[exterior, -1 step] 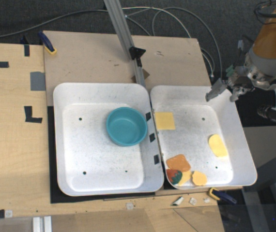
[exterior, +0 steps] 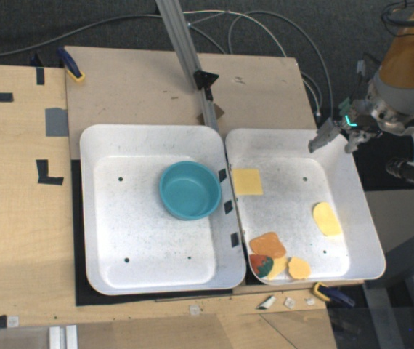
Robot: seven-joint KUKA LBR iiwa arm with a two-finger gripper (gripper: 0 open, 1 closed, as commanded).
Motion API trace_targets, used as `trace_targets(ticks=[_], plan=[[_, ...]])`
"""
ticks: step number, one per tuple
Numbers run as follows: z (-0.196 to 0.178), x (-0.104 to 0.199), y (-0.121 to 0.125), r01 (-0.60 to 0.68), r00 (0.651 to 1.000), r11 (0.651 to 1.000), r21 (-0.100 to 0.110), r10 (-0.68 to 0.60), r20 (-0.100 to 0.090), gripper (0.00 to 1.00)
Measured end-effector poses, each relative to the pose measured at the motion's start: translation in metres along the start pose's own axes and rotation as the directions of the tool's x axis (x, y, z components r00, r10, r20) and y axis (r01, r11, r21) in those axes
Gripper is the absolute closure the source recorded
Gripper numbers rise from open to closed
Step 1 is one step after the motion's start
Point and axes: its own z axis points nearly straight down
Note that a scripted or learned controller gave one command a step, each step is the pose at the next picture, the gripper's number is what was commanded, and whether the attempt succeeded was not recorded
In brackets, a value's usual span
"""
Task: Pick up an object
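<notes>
left of tool (exterior: 335, 137), yellow square (exterior: 248, 182)

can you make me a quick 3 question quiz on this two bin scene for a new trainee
1. True or false: the teal bowl lies in the left bin.
2. Which item sits nearest the divider between the bins, in the right bin? A) the yellow square B) the yellow oval piece C) the small yellow round piece
3. Where is the gripper relative to the right bin?

Key
1. True.
2. A.
3. Over the bin's far right corner, apart from every item, with nothing between its fingers; the orange and green pieces lie at the near edge.
</notes>
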Motion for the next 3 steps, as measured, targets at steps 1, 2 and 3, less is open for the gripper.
trace_targets(ticks=[1, 2, 3], plan=[[0.049, 0.008, -0.007, -0.001, 1.0, 1.0, 0.005, 0.001, -0.002, 0.0], [0.111, 0.002, -0.006, -0.001, 1.0, 1.0, 0.006, 0.001, -0.002, 0.0], [0.145, 0.003, -0.005, 0.0, 1.0, 1.0, 0.0, 0.0, 0.0, 0.0]])
